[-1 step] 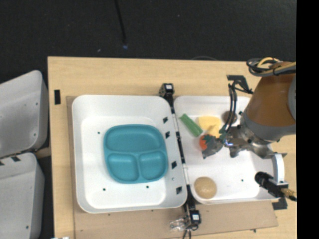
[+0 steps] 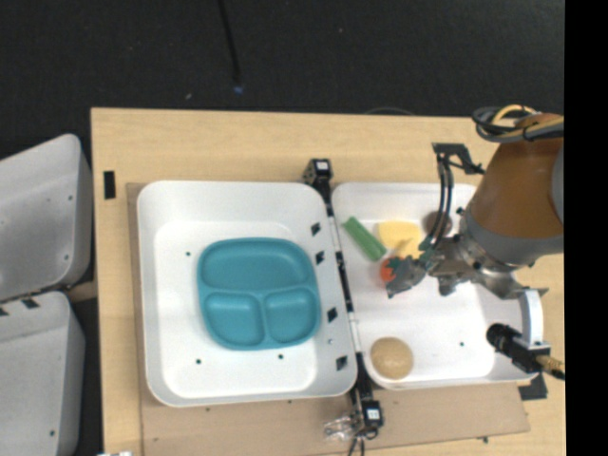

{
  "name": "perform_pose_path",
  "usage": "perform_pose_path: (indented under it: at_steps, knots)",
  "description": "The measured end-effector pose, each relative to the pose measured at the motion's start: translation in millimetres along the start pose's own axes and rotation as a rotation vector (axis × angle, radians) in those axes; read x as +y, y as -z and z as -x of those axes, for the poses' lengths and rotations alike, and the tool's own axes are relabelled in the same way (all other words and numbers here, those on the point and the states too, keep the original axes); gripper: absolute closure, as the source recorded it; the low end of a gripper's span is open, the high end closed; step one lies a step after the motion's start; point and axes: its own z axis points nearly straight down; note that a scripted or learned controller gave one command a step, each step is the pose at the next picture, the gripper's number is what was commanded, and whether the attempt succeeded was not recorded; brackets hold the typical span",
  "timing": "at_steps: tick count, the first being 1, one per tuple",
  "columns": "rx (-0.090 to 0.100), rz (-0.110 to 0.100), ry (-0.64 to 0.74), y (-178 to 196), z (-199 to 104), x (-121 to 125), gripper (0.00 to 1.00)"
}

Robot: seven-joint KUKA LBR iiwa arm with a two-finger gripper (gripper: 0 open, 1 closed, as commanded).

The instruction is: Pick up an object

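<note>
Claw [image 2: 397,279] hanging low in right bin [image 2: 446,350], tips touching small red object [image 2: 388,271] beside yellow piece [image 2: 397,233] and green block [image 2: 364,238]. Finger state: cannot tell. Nothing lifted yet; grasp and raise remaining. Tan round object [image 2: 390,357] lying near front wall.
</note>
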Motion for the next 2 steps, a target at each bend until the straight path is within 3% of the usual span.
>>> perform_pose_path:
  at_steps: [2]
  knots:
    - [-0.001, -0.004, -0.004, -94, 11, 9, 0.0]
